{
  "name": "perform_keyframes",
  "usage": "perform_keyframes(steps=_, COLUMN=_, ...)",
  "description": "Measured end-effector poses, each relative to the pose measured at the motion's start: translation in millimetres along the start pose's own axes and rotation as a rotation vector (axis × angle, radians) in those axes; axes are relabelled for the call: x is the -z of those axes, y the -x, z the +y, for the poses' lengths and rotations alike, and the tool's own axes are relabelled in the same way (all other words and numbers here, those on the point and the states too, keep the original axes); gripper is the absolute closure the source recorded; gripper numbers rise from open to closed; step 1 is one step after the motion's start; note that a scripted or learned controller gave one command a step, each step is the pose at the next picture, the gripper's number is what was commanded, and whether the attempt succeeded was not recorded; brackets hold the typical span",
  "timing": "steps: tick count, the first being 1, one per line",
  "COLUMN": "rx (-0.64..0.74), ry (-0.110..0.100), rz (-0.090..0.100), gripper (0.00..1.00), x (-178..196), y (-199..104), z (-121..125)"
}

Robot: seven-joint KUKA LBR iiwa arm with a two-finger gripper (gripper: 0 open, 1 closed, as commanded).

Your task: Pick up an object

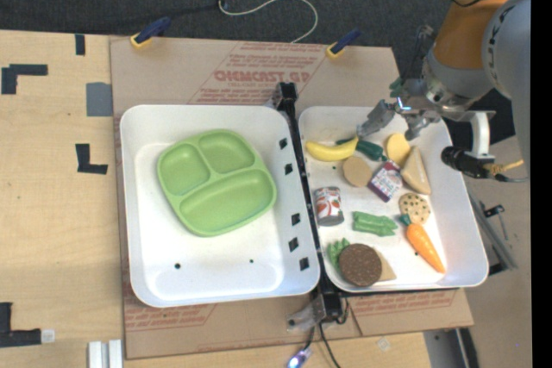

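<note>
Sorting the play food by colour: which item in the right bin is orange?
The orange toy carrot, lying near the right bin's front right corner; the curved banana is yellow.

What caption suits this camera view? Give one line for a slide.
Gripper hovers over toy food, near the banana, in the right bin; green plate sits in the left bin.

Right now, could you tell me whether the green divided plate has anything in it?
Empty: the green divided plate shows bare compartments; the toy food lies in the right bin.

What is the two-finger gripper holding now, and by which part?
Nothing. The two-finger gripper hangs open above the right white bin, near the yellow toy banana, with nothing between its fingers.
</note>
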State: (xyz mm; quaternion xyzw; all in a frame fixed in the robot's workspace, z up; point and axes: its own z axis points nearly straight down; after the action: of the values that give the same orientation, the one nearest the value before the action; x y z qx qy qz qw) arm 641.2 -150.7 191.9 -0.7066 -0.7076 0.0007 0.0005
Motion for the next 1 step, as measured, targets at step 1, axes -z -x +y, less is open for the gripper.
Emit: perform_keyframes(steps=1, rx=0.0, ry=0.001, rz=0.0, gripper=0.0, x=101.1, y=-17.7, z=-39.7)
